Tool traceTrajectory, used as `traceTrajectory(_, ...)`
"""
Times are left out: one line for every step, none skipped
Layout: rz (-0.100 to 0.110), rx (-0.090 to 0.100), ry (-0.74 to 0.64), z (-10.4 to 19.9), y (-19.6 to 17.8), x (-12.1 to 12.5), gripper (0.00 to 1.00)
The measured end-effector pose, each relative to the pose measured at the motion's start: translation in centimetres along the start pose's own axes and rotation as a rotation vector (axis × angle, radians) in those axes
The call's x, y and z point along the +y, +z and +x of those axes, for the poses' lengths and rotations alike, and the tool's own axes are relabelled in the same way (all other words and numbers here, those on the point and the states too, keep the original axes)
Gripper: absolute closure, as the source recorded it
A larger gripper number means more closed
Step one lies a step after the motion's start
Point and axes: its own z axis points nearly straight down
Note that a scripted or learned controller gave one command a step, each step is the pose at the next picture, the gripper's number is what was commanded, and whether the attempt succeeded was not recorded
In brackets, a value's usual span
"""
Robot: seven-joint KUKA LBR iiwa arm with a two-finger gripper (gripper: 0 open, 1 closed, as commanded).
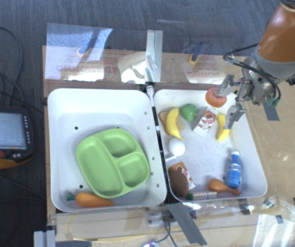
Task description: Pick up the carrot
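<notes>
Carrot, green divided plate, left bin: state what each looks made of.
Carrot: likely plastic toy food, with smooth, uniformly orange skin and a faint sheen. Green divided plate: probably moulded plastic, matte, with one even colour and rounded compartment walls. Left bin: seemingly thin white plastic, semi-gloss, with soft highlights.

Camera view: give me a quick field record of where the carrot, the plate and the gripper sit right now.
target: orange carrot with green top, lying flat in the left white bin, front-left corner
beside target: green divided plastic plate, just behind the carrot
gripper: two-finger gripper, above the right white bin, back-right area
gripper contents: nothing seen between the fingers
near gripper: small yellow piece, red-and-white round item
also orange: carrot-like piece, right bin front
</notes>
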Motion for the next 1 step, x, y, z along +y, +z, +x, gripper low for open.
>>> traceTrajectory(-0.003, 0.006, -0.077, 12.44, 11.79, 0.18, 0.0)
